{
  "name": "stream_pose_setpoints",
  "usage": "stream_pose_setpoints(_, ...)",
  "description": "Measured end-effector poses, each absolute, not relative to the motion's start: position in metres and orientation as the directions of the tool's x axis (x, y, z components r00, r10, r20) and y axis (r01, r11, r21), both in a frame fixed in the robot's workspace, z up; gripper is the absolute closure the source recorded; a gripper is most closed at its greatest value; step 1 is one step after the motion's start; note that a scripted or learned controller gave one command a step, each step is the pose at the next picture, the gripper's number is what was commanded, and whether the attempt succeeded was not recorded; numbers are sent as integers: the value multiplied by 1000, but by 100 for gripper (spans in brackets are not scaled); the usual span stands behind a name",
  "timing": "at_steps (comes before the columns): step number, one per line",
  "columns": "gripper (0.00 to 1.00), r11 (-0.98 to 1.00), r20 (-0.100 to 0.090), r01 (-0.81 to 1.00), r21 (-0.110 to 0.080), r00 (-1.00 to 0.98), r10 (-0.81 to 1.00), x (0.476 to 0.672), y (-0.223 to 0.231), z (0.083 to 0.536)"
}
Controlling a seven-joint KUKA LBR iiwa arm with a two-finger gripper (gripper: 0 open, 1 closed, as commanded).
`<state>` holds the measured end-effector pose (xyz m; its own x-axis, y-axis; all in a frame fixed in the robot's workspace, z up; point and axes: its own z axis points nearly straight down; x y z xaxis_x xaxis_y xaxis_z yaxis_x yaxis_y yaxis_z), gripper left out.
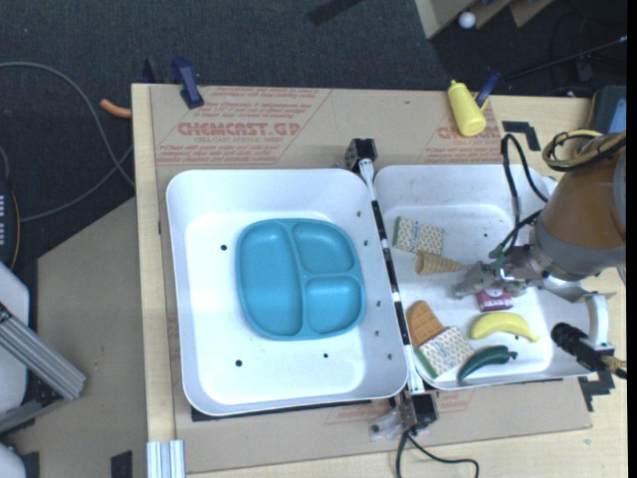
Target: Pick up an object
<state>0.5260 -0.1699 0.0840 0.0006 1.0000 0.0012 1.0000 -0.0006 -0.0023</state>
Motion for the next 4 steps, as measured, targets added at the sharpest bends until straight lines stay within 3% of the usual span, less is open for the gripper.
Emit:
stream_pose_setpoints(1, 0, -1, 2, 1000, -2, 1, 1000, 509, -159, 84)
stream_pose_setpoints(2, 100, -2, 1, 1000, 0, 2, 1000, 510, -159, 94)
stream_pose_setpoints(3, 0, -2, 2, 1000, 0, 2, 1000, 510, -159, 94)
stream_pose_setpoints(4, 0, 2, -1, 1000, 2, -2, 1000, 549, -134, 84)
